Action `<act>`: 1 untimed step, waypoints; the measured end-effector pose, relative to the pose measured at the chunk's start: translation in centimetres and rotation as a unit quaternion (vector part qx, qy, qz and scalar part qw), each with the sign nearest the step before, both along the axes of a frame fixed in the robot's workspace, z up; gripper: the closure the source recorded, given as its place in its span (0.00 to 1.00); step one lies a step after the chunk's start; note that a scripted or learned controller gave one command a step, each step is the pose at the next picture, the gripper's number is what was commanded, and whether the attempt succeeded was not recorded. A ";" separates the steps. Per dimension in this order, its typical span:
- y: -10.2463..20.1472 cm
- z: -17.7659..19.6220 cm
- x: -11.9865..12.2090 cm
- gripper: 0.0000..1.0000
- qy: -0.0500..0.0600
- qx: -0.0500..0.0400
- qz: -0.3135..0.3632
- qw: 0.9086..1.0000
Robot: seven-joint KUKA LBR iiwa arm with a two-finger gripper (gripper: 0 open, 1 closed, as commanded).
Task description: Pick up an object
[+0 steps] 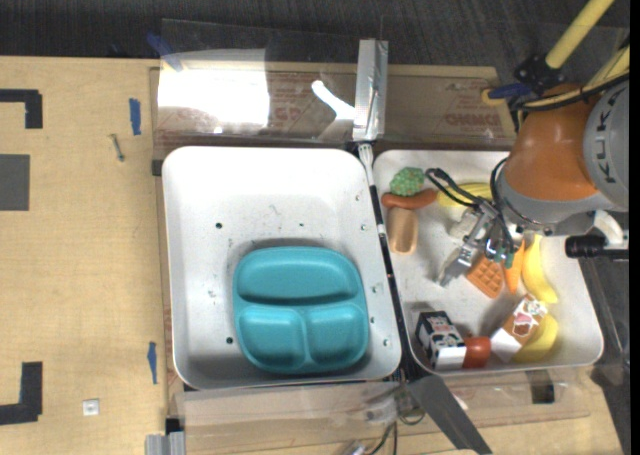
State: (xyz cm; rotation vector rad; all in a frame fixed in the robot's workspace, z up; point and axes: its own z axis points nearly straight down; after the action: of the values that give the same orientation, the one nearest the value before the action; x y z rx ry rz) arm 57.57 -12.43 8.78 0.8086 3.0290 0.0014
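Observation:
My gripper (458, 265) hangs over the right bin (590, 353), reaching down and to the left from the orange-banded wrist (545, 158). Its tip is over bare bin floor, between a tan cylinder (403, 230) on its left and an orange waffle-like piece (487, 276) on its right. I see nothing held in it. Around it lie a green leafy toy (407, 181), a brown sausage (408, 199), a yellow banana (537, 278) and a thin yellow piece (470, 191) partly under the arm.
Near the right bin's front wall lie a black and white box (437, 333), a red ball (478, 349) and a small carton (527, 323) on a second banana (540, 341). The left bin (200, 203) holds a teal divided plate (299, 309).

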 end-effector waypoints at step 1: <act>-0.5 0.1 5.7 0.00 0.022 0.003 -0.073 0.997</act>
State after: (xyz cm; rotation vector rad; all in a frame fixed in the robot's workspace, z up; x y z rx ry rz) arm 63.23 -12.91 8.90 1.0420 3.0026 -0.0067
